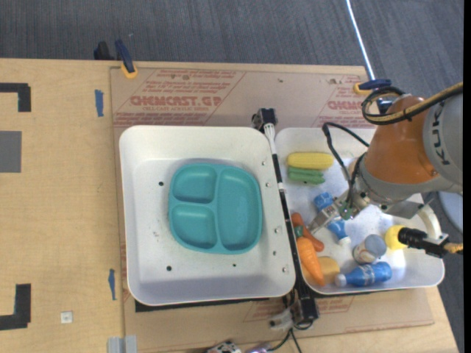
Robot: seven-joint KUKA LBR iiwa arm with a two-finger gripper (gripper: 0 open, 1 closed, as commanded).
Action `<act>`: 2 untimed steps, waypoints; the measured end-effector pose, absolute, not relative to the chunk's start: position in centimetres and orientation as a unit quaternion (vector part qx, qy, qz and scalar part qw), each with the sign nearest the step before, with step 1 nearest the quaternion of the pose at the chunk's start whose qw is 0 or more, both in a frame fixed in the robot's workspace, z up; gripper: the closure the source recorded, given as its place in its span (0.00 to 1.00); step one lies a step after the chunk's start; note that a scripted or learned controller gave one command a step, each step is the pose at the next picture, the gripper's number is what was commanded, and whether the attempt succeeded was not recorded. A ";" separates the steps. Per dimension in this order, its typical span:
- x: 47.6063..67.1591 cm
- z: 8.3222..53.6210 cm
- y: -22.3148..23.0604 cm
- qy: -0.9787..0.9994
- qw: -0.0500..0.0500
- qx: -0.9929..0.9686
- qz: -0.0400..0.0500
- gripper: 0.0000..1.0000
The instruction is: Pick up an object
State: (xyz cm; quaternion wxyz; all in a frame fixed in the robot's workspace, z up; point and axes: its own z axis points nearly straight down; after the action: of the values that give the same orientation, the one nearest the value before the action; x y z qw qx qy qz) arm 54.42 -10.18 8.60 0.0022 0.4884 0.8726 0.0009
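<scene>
Blue bottle lying crosswise, left-right

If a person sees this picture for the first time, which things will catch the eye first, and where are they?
The teal divided plate stands out first, lying alone in the left bin. Next comes the arm's orange band, reaching in from the right over the right bin, with the gripper low among small toys. Among them are a yellow and green block, an orange carrot and a blue bottle.
</scene>
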 end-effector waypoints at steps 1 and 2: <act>54.4 8.6 -10.2 0.873 0.002 0.488 0.001 0.00; 54.4 8.6 -10.2 0.873 0.002 0.488 0.001 0.00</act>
State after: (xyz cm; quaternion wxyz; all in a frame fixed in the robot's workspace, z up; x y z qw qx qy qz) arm 54.42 -10.18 8.60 0.0022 0.4884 0.8726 0.0009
